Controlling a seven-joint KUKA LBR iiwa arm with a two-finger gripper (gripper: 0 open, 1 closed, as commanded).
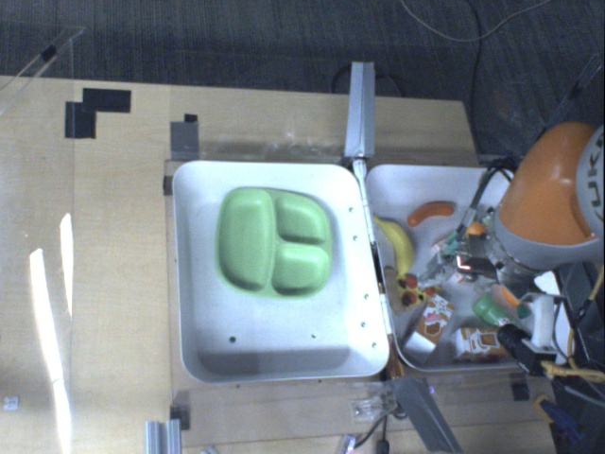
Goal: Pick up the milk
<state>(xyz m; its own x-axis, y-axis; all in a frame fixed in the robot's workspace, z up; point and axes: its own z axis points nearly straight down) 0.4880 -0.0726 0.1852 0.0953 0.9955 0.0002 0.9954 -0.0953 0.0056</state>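
Milk carton [434, 318] lying in the right bin [392, 189], low and left of centre, at about seven o'clock from the gripper [465, 258], long axis running roughly twelve to six. Jaws' state: cannot tell, wrist clutter masking them. Room tight: bin's left wall close at nine o'clock, banana [399, 244] at eleven, brown packet [479, 342] at four.

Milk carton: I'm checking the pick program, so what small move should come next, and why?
Probably shift the pincer toward the near left of the right bin, then lower it. The milk carton lies there beside the banana, while the pincer hangs further back, off the carton.
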